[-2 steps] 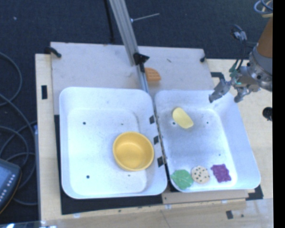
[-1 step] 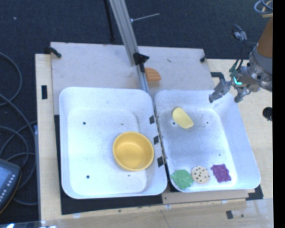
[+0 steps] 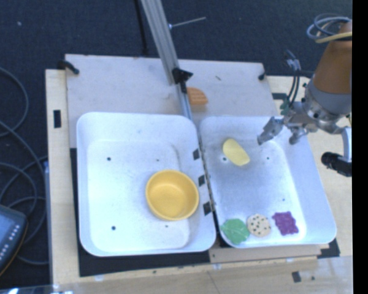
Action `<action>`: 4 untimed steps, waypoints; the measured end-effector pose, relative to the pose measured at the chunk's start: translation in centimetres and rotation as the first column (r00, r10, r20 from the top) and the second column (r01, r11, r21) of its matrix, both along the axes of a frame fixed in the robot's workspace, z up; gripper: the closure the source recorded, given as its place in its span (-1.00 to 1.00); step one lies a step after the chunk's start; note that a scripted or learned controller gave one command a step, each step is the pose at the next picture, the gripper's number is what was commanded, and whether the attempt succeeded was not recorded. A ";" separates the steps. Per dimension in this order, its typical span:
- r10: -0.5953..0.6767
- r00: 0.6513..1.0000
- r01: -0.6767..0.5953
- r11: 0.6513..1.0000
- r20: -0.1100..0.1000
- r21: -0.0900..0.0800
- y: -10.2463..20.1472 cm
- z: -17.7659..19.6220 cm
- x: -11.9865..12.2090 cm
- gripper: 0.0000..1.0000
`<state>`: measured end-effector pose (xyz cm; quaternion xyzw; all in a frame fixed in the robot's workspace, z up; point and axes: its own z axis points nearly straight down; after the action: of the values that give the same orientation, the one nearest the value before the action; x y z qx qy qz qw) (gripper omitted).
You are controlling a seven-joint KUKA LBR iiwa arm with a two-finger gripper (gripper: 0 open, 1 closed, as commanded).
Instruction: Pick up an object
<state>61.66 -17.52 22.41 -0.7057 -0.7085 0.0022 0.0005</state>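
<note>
The tabletop [image 3: 58,164] is pale wood and carries a white backboard along its far edge and two shallow white bins side by side toward its near edge. The left bin [image 3: 104,133] fills the tabletop's left half; the right bin [image 3: 306,182] sits against it and reaches toward the tabletop's right edge. A grey metal rail [image 3: 162,38] slants down from the far edge to the seam between the bins.

The arm [image 3: 334,72] enters over the tabletop's right edge, with its orange band above a grey wrist. Its gripper [image 3: 283,132] hangs over the far right corner of the right bin, with the two fingers spread apart and nothing between them.

A yellow bowl [image 3: 172,194] stands upright in the left bin, near that bin's right wall and toward the near edge. A pale yellow lump [image 3: 235,152] lies in the far left part of the right bin, near the gripper but apart from it. An orange piece [image 3: 197,97] rests on the backboard just beside the rail, beyond the bins.

Three small flat pieces lie in a row along the near wall of the right bin: a green one [image 3: 234,230] at the near left corner, a tan speckled cookie [image 3: 258,225] just beside it, and a purple one [image 3: 286,222] next along to the right.
</note>
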 end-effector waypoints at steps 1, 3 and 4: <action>-0.005 1.000 0.005 1.000 0.001 -0.001 -0.5 -4.3 -0.5 -1.00; -0.008 1.000 0.008 1.000 0.009 0.000 -1.1 -9.0 0.0 1.00; -0.004 1.000 0.004 1.000 0.011 0.001 -1.8 -3.4 -0.5 1.00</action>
<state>61.13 -19.37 19.04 -0.7073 -0.7069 -0.0021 -0.0033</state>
